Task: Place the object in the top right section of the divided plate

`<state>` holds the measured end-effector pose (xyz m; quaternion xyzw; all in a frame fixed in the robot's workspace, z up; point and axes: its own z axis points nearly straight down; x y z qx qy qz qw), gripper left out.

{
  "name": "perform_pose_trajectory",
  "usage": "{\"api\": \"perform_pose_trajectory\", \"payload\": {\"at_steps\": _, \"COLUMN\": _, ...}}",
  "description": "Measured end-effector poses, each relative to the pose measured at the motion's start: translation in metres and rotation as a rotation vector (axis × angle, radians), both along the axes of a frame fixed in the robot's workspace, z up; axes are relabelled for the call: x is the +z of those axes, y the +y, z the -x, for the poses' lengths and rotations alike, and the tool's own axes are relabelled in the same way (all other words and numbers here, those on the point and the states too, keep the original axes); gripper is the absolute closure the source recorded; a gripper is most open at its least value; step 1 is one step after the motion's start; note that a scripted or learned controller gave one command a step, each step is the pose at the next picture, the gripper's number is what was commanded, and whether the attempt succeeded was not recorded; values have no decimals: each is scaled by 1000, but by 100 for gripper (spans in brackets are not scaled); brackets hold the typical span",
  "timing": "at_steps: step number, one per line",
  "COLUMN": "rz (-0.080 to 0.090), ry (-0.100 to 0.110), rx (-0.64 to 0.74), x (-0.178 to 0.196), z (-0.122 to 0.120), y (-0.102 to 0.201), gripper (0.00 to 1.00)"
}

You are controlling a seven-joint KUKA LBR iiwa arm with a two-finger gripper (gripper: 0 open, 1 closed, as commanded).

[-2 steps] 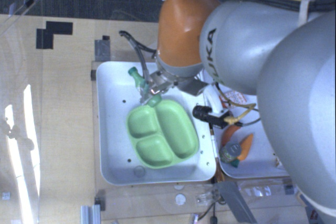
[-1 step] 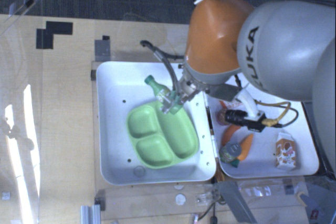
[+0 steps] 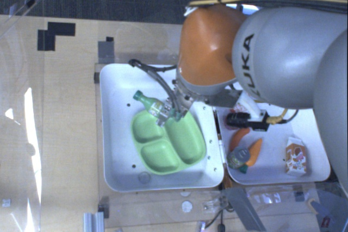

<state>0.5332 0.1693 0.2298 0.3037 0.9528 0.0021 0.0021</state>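
Pincer (image 3: 173, 112) sits low over the green divided plate (image 3: 168, 141), right at the plate's upper edge where the partitions meet. The green bottle (image 3: 149, 103) lies tilted, neck up-left, and its body end looks to be between the pincer's tips — so gripping the bottle, as far as this angle lets me judge. The wrist and orange band (image 3: 209, 46) hang just above and hide part of the contact.

The bottle overlaps the plate's top-left rim; most of it is over the upper left section, not the top right one.

The plate rests in the left bin (image 3: 114, 171). The right bin (image 3: 315, 171) holds a carrot (image 3: 253, 152), a small round-topped jar (image 3: 238, 159) touching it, a red item (image 3: 238, 137) near the arm, and a small carton (image 3: 295, 156) set apart. Both bins stand on the table (image 3: 65, 144).

Step in hand, by my read: carry-and-place, late stage, bottle not yet released. Next move calls for a short shift toward the long right-hand section, its upper part — then lower and let go so the bottle settles inside the rim, not across a divider.
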Motion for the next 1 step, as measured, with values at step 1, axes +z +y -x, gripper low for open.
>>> {"api": "perform_pose_trajectory", "payload": {"at_steps": 1, "rz": 0, "ry": 0, "rx": 0, "x": 0, "z": 0, "y": 0, "gripper": 0}}
